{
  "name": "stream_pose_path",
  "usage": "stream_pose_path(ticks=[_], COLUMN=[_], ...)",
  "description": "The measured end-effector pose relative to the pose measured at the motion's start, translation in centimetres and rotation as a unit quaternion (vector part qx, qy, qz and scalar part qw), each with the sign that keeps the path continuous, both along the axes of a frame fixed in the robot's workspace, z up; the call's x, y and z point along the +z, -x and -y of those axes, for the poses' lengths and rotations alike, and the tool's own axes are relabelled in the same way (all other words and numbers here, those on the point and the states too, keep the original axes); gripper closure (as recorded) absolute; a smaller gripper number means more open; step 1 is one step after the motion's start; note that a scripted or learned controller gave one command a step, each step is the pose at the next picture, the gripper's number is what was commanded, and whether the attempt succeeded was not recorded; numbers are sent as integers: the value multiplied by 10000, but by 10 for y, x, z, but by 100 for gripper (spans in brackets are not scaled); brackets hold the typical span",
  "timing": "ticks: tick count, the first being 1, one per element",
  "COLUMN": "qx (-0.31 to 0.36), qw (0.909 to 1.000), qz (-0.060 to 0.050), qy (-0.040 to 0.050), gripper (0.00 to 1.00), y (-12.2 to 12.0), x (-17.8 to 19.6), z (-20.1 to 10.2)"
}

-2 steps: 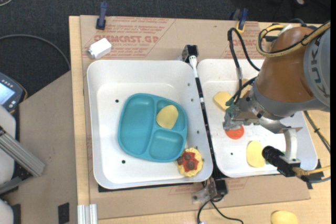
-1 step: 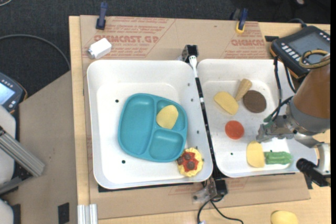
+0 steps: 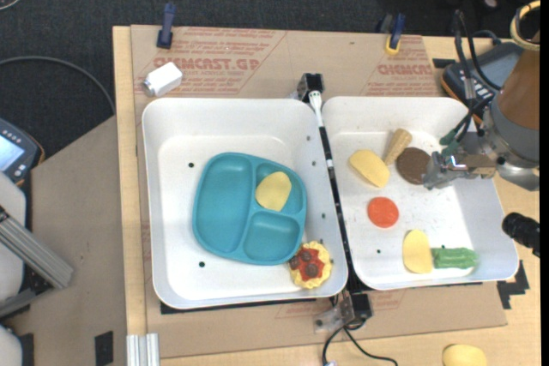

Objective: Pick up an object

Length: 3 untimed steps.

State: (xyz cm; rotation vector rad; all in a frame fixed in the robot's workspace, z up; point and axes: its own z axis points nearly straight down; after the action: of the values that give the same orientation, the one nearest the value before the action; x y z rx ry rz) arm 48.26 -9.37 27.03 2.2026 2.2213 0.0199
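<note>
Two white bins side by side on the desk point(image 3: 257, 56). In the left bin point(image 3: 171, 210), a teal divided plate point(image 3: 232, 210) carrying a yellow piece point(image 3: 274, 191); at its lower right, a red-and-yellow toy food point(image 3: 310, 264). In the right bin point(image 3: 480, 210): yellow chunk point(image 3: 369, 168), tan cone point(image 3: 396, 145), brown round object point(image 3: 413, 165), red disc point(image 3: 383, 212), yellow oval point(image 3: 417, 252), green piece point(image 3: 454, 258). Gripper point(image 3: 437, 170) low beside the brown object, perhaps touching; impossible to tell whether parted or closed.

Red "CHEMCAST GP" print, repeated, on the brown board point(image 3: 257, 56) under the bins
</note>
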Motion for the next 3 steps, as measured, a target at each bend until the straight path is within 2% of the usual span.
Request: stream_pose_path(ticks=[1,2,3], qx=[-85,21,-11], qw=[9999,10000,9999], qz=[-119,-25,-112], qy=[9,-12,-15], gripper=[100,100,100], y=[-21,1,3], x=[-110,17,-17], z=[107,-5,-61])
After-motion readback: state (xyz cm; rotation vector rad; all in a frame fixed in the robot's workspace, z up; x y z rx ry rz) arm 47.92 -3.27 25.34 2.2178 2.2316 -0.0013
